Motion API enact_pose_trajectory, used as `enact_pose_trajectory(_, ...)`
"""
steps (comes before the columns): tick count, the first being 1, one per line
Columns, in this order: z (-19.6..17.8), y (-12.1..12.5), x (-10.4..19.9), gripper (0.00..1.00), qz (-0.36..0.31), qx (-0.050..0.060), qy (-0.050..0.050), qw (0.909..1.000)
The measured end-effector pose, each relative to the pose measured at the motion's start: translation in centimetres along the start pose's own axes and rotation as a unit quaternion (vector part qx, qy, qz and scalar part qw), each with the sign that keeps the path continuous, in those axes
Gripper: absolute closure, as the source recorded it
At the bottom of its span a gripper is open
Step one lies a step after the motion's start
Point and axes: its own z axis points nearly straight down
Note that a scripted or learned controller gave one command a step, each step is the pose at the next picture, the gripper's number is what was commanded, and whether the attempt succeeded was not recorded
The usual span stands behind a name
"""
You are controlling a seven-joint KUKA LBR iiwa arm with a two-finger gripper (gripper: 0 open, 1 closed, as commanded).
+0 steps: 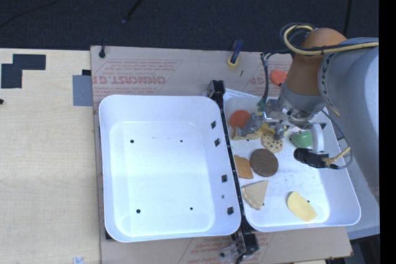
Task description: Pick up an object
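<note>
The arm (337,80) reaches in from the right and comes down over the back part of the right bin (346,210). Its gripper (267,123) sits low among a cluster of objects near the bin's far-left corner. Whether it is released or clenched cannot be told, as the wrist and the clutter hide that part.

Just left of the gripper lies an orange-red round piece (240,117), close enough that it may be touching. Right under the gripper are small yellowish bits and a speckled cookie (271,143). A green object (302,138) lies just to the gripper's right, beneath the wrist.

Nearer the front, a dark brown disc (264,162) lies just below the cookie, with an orange wedge (243,167) beside it on the left. A pale triangular slice (255,193) and a yellow piece (301,206) lie near the front, well apart from the gripper.

The left bin (114,133) stands beside the right one, the two touching along a black clipped seam.
</note>
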Motion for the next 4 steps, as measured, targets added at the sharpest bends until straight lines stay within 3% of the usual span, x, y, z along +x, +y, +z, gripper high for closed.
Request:
enact_pose_trajectory(1,0.0,0.0,-1.4,0.0,-0.002,0.001,0.003,1.0)
enact_pose_trajectory(2,-0.2,-1.2,-4.5,0.0,-0.005,-0.022,-0.01,0.9997)
enact_pose_trajectory(3,-0.1,0.6,-1.0,0.0,-0.004,-0.023,-0.015,0.9996)
enact_pose_trajectory(4,-0.2,-0.6,-4.3,0.0,-0.004,-0.023,-0.011,0.9997)
